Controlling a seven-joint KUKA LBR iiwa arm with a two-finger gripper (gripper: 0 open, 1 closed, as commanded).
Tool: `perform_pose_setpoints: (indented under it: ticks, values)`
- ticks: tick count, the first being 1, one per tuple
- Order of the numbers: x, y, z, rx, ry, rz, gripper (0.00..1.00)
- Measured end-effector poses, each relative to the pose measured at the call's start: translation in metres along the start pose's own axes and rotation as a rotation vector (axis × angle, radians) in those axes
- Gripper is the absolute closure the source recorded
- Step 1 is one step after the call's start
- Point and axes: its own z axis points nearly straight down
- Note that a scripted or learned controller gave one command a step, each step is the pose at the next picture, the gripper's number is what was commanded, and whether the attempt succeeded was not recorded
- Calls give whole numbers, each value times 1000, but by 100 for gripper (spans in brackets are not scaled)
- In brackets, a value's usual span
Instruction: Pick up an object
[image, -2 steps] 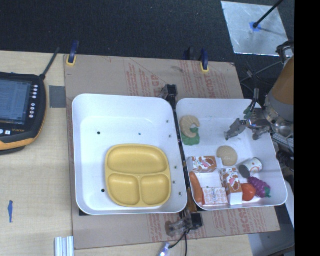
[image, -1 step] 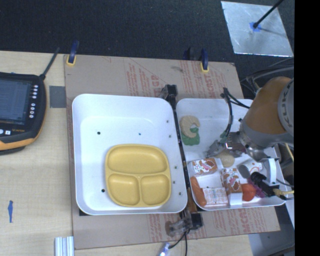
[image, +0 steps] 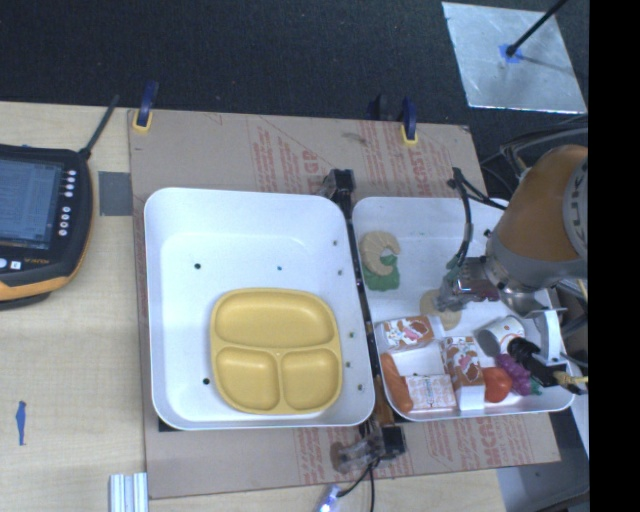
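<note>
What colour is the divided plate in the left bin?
Pale yellow; the divided plate shows clearly in the camera view.

Single fixed camera, mounted above the bench, looking down at a slant. Both shallow white plastic bins sit near frame centre: the left bin (image: 180, 240) and the right bin (image: 420, 215). The brown cardboard sheet (image: 300, 150) beneath them is seen almost whole. Dark floor runs along the top edge. The grey and orange robot arm (image: 540, 220) enters from the right.
</note>
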Motion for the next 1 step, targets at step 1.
perform_pose_setpoints:
  ticks: [1]
  values:
    - [0,-1,2,4,1,-1,0]
